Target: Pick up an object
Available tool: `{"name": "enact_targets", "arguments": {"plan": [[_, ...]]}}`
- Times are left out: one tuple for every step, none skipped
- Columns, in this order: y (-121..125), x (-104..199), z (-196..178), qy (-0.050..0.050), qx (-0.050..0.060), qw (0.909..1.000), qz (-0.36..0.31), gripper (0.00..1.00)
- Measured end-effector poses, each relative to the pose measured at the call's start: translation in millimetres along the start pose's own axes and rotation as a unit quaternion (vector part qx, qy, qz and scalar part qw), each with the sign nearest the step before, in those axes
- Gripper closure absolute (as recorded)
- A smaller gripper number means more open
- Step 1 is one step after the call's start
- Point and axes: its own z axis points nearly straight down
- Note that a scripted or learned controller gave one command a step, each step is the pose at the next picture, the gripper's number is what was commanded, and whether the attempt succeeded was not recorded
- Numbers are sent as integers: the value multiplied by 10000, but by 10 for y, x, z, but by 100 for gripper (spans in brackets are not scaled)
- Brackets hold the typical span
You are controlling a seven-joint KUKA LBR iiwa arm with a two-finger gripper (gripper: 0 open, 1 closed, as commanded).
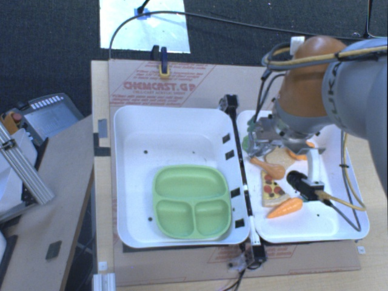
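1. Arm (354, 96) reaches in from the right, wrist bent down over the right bin (306, 234). All the loose toys lie there, so that is the bin to work.
2. Gripper (264, 144) sits low in the bin's far-left part, close to the divider between the bins. Jaw state: cannot tell, since the wrist body and cables cover them. Nothing is visibly pinched.
3. Candidates, all in the right bin:
   - carrot (285, 208), flat, toward the near side
   - pizza slice (272, 190), just beside the carrot, touching or nearly so
   - tan piece (270, 165), spoon-like, just on the near side of the gripper
   - green piece (246, 143), at the gripper's left, half hidden
   - orange piece (299, 156), partly under the wrist
4. Judgement: the gripper stands over the tan piece and green piece, so one of those is the likely target. Which one, cannot tell.
5. Left bin (130, 132) holds a green divided plate (193, 200), lying flat and well apart from the gripper. It looks to have no part in this try.
6. Stage: approach or grasp, early. No lift is shown.
7. Risks:
   - The pieces lie close together, so a neighbour may get nudged.
   - The tan piece lies flat on the floor and offers little to grip.
   - The bin wall beside the green piece cramps the approach.
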Motion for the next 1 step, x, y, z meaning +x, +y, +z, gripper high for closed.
{"name": "enact_targets", "arguments": {"plan": [[-92,460,-139,1,-11,10000,-3,100]]}}
